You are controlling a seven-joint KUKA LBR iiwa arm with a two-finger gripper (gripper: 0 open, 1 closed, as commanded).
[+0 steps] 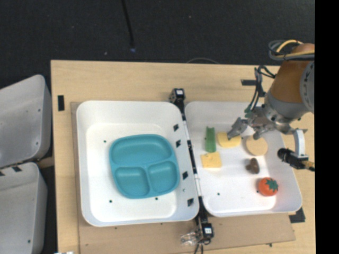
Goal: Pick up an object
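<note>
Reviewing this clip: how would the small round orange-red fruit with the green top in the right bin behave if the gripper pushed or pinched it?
The small round orange-red fruit with the green top looks rounded, so a push would probably roll it across the right white bin's flat floor. Its smooth surface might slip from a pinch. It sits apart from other items, leaving finger room.

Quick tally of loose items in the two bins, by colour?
Teal: 1, tray
Green: 1, strip
Yellow: 2, upper piece, lower piece
Tan: 1, disc
Brown: 1, lump
Red-orange: 1, tomato-like item
Total: 7
</note>
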